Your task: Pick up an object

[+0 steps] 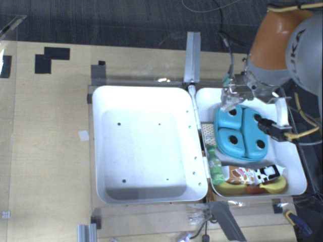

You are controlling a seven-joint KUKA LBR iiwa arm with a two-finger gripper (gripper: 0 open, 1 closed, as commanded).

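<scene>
Tool (233,96) sits low over the far end of the right bin (298,178); whether it is released or clenched cannot be told. Directly beneath and just nearside of it lies a blue four-holed tray (240,132), apparently touching. Further nearside rest a green bottle (215,166) and a yellow packet (255,179). Left bin (146,145) lies beyond on the worktop (45,150).

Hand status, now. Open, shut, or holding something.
Hand: cannot be told. It sits at the far edge of the blue tray in the right bin, with nothing visibly gripped.
</scene>
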